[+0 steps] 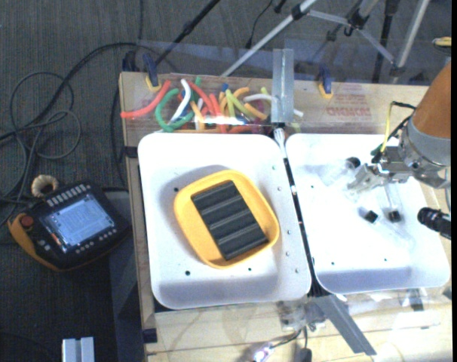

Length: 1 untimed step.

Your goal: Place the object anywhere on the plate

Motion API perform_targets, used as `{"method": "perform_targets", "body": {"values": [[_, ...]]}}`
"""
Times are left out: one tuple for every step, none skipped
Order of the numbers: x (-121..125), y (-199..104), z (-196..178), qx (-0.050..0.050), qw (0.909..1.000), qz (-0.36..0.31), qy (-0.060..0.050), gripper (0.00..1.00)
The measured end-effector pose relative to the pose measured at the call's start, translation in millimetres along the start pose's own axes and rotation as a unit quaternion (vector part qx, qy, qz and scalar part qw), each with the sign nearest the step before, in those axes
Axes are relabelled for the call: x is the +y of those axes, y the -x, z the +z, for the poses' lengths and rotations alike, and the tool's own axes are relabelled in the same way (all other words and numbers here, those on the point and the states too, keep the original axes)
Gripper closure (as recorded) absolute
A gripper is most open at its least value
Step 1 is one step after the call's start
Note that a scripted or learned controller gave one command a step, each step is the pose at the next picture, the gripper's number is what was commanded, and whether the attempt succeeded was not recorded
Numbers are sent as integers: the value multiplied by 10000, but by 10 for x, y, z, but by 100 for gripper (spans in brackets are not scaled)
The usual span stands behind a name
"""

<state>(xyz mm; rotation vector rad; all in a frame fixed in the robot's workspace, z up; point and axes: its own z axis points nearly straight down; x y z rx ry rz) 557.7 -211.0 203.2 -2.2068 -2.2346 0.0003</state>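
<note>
Two white bins sit side by side. In the left bin [157,277], centre frame, a yellow plate [188,206] carries a black ridged block [228,219]. Over the right bin [341,274] – right side of frame – the gripper [382,216] hangs, fingers apart, holding nothing.

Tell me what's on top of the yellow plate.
A dark ribbed block lies on the yellow plate, covering its middle. Whatever sits beneath the block is hidden; the plate's rim shows all around.

Bright, even light — slightly soft, overexposed whites
</note>
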Motion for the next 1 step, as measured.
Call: {"method": "perform_targets", "body": {"values": [[0, 0, 0, 0, 10000, 0, 0, 0]]}}
